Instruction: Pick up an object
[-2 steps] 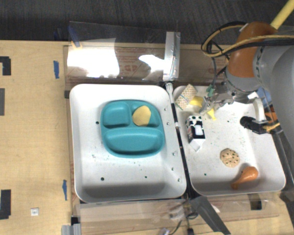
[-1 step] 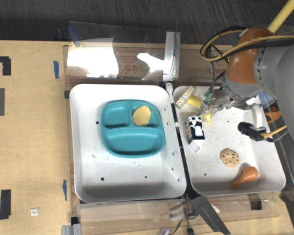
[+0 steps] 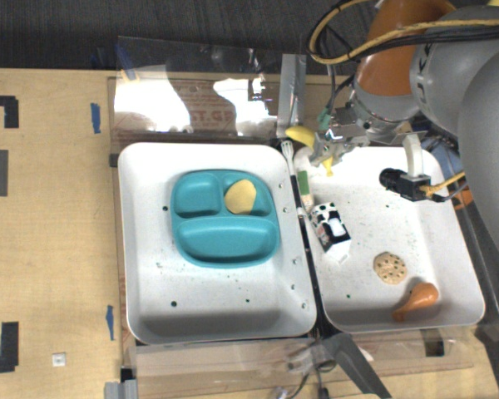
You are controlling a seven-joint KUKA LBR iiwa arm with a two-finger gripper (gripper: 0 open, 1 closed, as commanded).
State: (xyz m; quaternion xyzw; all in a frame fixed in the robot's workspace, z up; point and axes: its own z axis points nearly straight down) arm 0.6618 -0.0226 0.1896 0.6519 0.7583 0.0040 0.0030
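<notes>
Left bin (image 3: 141, 248): we see a teal tray (image 3: 224, 235) holding a yellow piece (image 3: 240, 196).
Right bin (image 3: 449, 256): cookie (image 3: 389, 267), orange piece (image 3: 417, 298).
Gripper (image 3: 326, 146): we cannot tell.

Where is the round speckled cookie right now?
The cookie lies in the right bin, toward its near right part, just above the orange piece and to the right of the black-and-white object.

A teal divided tray (image 3: 224, 220) sits in the left bin (image 3: 141, 298), with a yellow piece (image 3: 240, 196) in its upper right compartment. The right bin (image 3: 457, 306) holds a cookie (image 3: 389, 267), an orange piece (image 3: 417, 298) and a black-and-white object (image 3: 328, 224). The claw (image 3: 323, 144) hovers at that bin's far left corner.
</notes>
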